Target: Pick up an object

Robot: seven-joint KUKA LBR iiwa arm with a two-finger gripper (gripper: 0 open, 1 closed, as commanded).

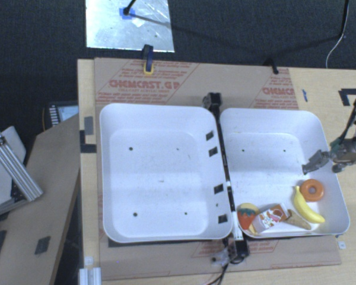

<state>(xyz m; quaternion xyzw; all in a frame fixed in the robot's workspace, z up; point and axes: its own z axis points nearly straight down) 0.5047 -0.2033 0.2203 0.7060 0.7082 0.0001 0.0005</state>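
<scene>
Several small items lie along the front edge of the right bin (267, 129). An orange ring (312, 189) sits by the right wall, with a yellow banana (307, 206) just in front of it. Further left are a tan cone-shaped piece (298, 221), a red and white packet (270, 217) and a red-orange fruit (247, 216). My gripper (325, 164) hangs over the bin's right rim, a little behind the ring. It is open, with nothing between its two dark fingers (312, 161).
The left bin (160, 117) lies beside the right one, joined by a black clipped seam (221, 171). Both rest on a cardboard sheet (166, 82). A silver plate (129, 15) lies on the dark floor behind, and a metal frame (12, 165) stands at the left.
</scene>
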